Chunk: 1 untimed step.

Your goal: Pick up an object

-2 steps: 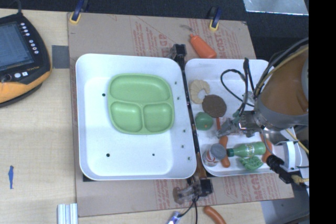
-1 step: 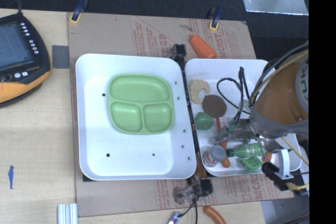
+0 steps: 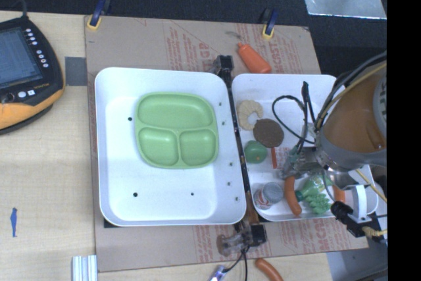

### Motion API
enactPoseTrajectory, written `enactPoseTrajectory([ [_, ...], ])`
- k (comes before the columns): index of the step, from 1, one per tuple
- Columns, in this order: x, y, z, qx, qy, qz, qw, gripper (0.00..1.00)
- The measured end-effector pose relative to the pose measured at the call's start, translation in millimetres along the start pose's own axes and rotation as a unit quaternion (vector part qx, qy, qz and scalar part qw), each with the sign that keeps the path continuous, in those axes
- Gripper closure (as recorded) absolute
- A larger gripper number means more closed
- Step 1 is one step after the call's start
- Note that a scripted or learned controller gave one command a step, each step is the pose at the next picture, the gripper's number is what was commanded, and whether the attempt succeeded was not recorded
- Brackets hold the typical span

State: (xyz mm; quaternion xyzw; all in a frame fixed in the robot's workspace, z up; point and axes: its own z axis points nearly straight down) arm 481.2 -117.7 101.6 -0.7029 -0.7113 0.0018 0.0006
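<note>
The right bin (image 3: 263, 83) holds several small objects. A beige ring-shaped piece (image 3: 249, 114) lies near its far left, with a brown disc (image 3: 268, 133) just below it. Further down come a green ball (image 3: 255, 153) and a small grey can (image 3: 268, 195). An orange sausage-shaped piece (image 3: 292, 197) lies at the bin's near side beside a green leafy toy (image 3: 314, 195). My gripper (image 3: 297, 166) hangs low over the bin's middle, just above the orange piece and the green toy. Black cables loop over it.
The left bin (image 3: 118, 194) holds a green divided plate (image 3: 176, 129). An orange carrot-like toy (image 3: 253, 59) lies on the cardboard beyond the right bin, another orange piece (image 3: 270, 268) at the front edge. A teach pendant (image 3: 23, 76) sits far left.
</note>
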Motion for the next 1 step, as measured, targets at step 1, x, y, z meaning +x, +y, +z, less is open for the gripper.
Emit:
enactPoseTrajectory([
  [1, 64.6, 68.3, -91.0, -0.001, 0.001, 0.004, 1.0000, 1.00],
])
